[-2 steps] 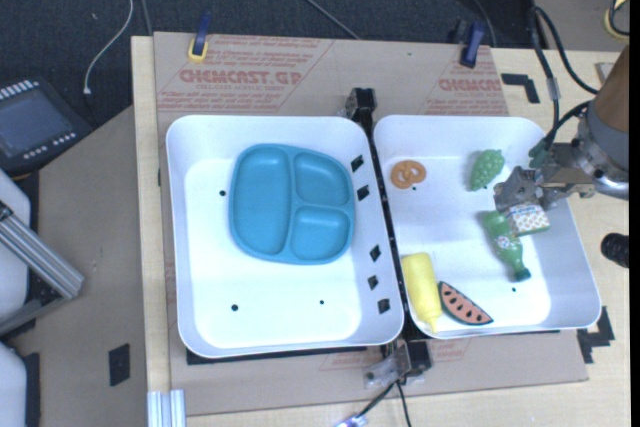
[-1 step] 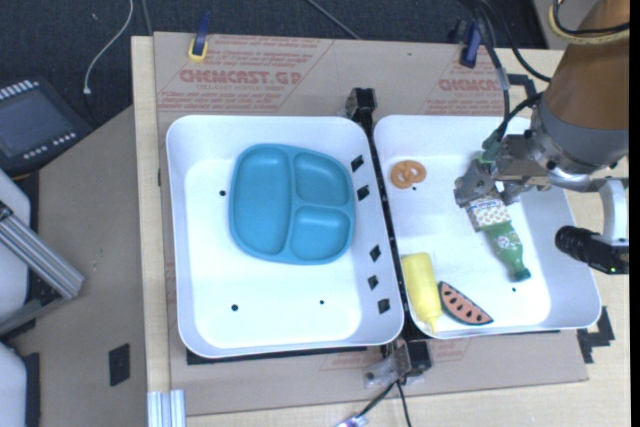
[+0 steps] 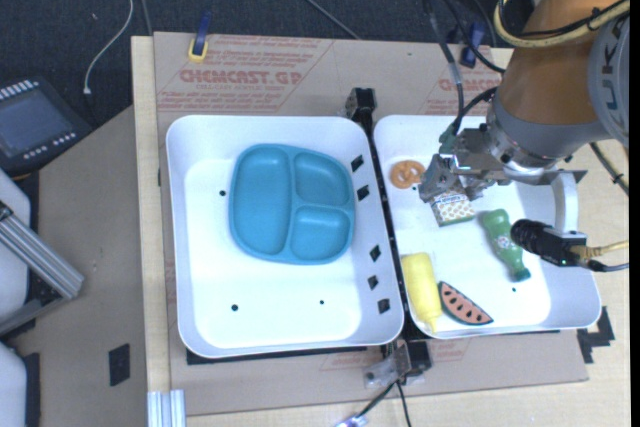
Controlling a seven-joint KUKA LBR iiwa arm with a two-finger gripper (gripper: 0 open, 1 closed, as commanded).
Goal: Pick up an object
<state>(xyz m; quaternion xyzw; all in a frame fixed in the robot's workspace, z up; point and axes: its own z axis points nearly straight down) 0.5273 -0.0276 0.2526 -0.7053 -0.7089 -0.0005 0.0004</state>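
The left white shallow bin (image 3: 200, 245) carries one thing, a blue plastic plate (image 3: 292, 203) with three compartments, lying flat toward the bin's far edge and a little nearer its right wall. It lies well apart from the arm, so I judge it is not what this reach is for.

Across the black divider, the right white shallow bin (image 3: 570, 310) holds the likely candidates. At its near left corner a yellow banana-shaped toy (image 3: 420, 287) lies along the left wall, and a red watermelon-slice toy (image 3: 465, 304) lies just beside it against the near edge. Toward the far left of this bin sits a small round orange piece (image 3: 405, 174). Near the middle lies a small block with a checked pattern (image 3: 452, 209), and to its right a green bottle-shaped toy (image 3: 506, 242) lies on its side.

The grey metal gripper (image 3: 447, 177) hangs low over the far half of the right bin, directly above the checked block and beside the orange piece, which suggests that block is the target. Whether its fingers are parted or closed I cannot tell; nothing is visibly gripped between them, and every object appears to rest on the bin floor.
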